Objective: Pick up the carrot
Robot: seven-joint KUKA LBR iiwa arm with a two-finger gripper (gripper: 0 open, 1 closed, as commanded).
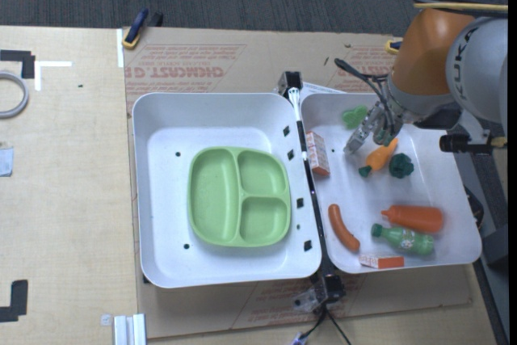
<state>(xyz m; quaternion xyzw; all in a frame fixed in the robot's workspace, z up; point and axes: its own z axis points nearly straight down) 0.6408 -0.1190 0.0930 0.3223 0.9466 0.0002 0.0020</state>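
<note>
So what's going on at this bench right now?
A KUKA arm reaches in from the right, its gripper low in the right bin, just beside the small orange carrot, which lies next to a broccoli piece. The carrot looks not yet lifted. A green divided plate sits in the left bin.

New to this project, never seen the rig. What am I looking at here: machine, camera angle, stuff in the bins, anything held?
One camera looks down at a slant on a bench with two white bins. The grey and orange robot arm reaches in from the right; its gripper hangs low over the right bin, just beside the carrot. I cannot tell whether it grips anything. That bin also has broccoli, a sausage, a green bottle, an orange bottle and a small box. The left bin holds a green divided plate.
</note>
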